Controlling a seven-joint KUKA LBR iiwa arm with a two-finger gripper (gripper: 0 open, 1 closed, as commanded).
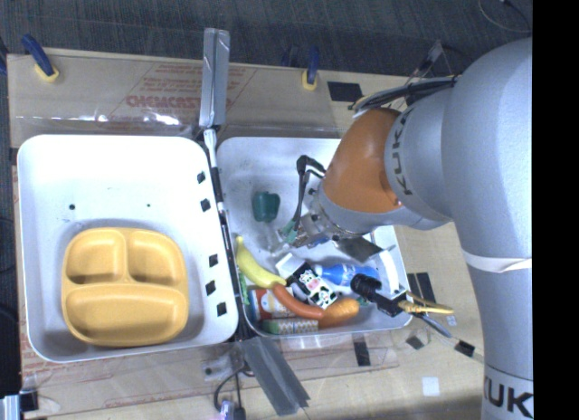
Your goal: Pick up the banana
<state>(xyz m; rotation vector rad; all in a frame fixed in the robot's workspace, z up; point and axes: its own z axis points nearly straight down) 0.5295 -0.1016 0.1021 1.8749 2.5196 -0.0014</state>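
Bench with two white bins side by side: left bin (36, 228) holds a yellow divided tray (125, 286), open floor around it. Banana (253, 267) lies in the right bin (237, 160) against its left wall, crowded on its near side by a carrot (312, 310) and a cow toy (315, 287). Gripper (297, 228) hangs over the bin's middle, just right of the banana; finger spacing cannot be told.

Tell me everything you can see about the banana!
The banana is yellow, curved and unpeeled, with a thin pointed tip toward the top. It lies flat in the right bin, by its left wall near the front. Its lower end meets the pile of toys there, beside a red-orange sausage-shaped one. The gripper hovers nearby, not holding it.
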